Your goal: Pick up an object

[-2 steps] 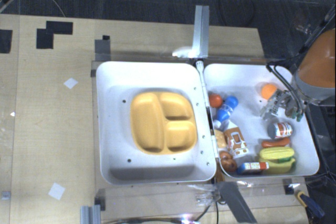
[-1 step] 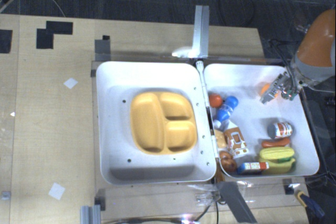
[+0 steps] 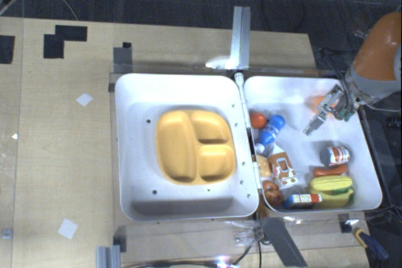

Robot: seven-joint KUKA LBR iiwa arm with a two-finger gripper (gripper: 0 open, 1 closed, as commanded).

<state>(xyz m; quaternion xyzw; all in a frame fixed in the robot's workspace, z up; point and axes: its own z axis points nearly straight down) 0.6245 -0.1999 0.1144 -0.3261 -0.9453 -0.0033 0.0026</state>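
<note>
In the right bin [image 3: 295, 88], hand [image 3: 314, 123] above bare floor, can [image 3: 338, 154] nearby

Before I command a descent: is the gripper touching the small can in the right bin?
Apart. In the camera view, bare white bin floor separates the gripper from the can, which lies nearer the camera.

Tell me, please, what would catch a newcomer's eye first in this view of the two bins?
First comes the yellow divided tray, lying alone in the middle of the left bin. Next is the clutter in the right bin: a blue bottle near the dividing wall, a small can and a corn cob toward the near right corner. The gripper hangs over that bin's far right part, below the arm's orange band.
</note>
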